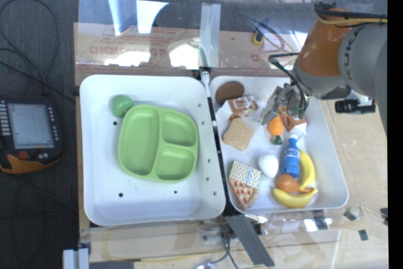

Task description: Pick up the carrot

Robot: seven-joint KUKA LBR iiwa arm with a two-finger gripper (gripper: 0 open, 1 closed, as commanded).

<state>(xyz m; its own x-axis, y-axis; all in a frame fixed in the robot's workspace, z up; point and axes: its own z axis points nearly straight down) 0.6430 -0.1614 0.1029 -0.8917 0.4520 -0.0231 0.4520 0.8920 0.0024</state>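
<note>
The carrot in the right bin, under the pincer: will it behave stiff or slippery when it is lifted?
The carrot looks like a small smooth toy, so it is probably stiff and light. Its rounded, glossy skin may slip between the fingers of the pincer. It lies close beside the blue bottle, so a push could nudge that too.

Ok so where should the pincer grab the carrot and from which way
Probably across the carrot's orange body, coming straight down from above. It lies low in the right bin, with the blue bottle close beside it, so a side approach looks crowded. The pincer is already right over it.
</note>
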